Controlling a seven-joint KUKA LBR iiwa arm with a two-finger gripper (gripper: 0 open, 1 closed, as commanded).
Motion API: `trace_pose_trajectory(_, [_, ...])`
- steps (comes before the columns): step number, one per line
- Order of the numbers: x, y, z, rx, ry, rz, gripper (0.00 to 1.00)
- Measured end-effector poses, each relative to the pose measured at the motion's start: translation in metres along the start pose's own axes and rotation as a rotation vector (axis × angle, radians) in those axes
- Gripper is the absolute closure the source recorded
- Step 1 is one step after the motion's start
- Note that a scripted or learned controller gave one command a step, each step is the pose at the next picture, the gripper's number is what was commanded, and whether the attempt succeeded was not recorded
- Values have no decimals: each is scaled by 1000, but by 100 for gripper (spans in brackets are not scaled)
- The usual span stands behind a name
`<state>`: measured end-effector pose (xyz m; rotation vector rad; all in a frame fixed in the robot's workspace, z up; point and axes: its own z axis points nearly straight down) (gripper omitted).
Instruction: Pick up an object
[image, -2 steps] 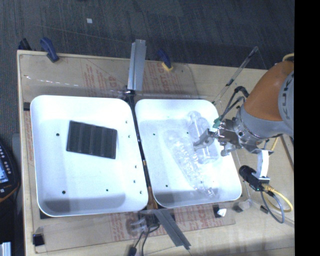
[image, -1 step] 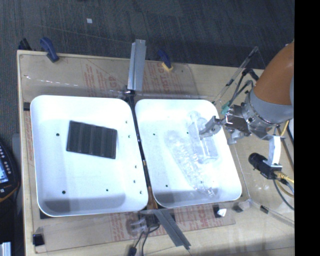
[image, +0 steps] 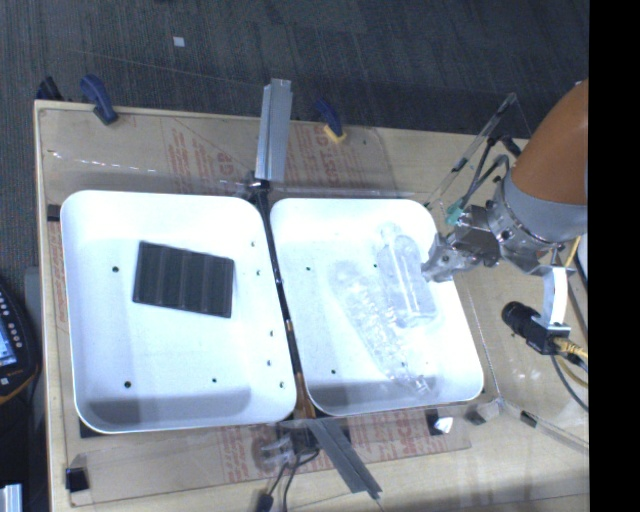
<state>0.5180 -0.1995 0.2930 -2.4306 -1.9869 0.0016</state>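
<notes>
The bench (image: 420, 150) carries my two white bins side by side. The left bin (image: 90, 330) holds one dark ribbed slab (image: 185, 279), lying flat and slightly turned, well apart from every wall. The right bin (image: 310, 330) holds the clear plastic items (image: 395, 300), a loose heap running from the bin's upper middle toward its lower right corner.

My arm (image: 550, 150) reaches in from the right, and my gripper (image: 440, 262) sits at the right bin's right rim, just beside the upper end of the heap. I cannot tell whether it is released or clenched, and nothing shows in it.

Risks, as I judge them:
- The rim is the largest. From this position a descent may strike the wall rather than the floor of the bin.
- The heap comes next. Its pieces overlap, so a close may catch an edge of two pieces and lift neither.
- The material is the smallest but surest trouble. Smooth clear plastic may slip or flex out of a pinch.

Appearance of the target: transparent, glossy, nearly lost against the white floor. One tall ridged piece, bottle-like, lies nearest my gripper; flatter, bumpy pieces trail below it. Where one piece ends and the next begins is hard to read.
</notes>
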Motion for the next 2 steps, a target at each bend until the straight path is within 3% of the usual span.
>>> trace_pose_trajectory(1, [1,1,-10,1,-1,-9,100])
trace_pose_trajectory(2, [1,1,-10,2,-1,-9,0])
